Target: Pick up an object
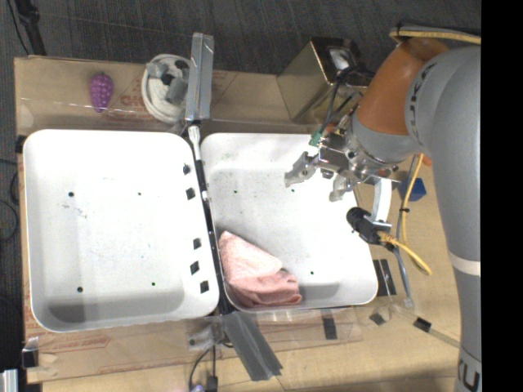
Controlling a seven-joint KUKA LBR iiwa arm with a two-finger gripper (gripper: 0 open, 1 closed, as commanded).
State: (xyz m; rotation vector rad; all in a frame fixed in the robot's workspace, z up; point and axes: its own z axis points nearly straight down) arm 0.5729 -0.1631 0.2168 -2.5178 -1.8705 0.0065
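camera view: pink cloth (255,272) crumpled in the right bin (245,149), near its front wall by the divider, likely easy to pinch at a fold. left bin (49,219) beside it. tool (319,178) over the bin's back right, well apart from the cloth; fingers spread open, nothing between them. arm (433,113) bent in from the right, wrist pointing down.

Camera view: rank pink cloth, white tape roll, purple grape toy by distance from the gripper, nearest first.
Measured from the gripper, over the right bin:
1. Pink cloth: near-left corner of the right bin, below and left of the gripper.
2. White tape roll: on the bench beyond the bins, near the divider.
3. Purple grape toy: far-left of the bench, beyond the left bin.
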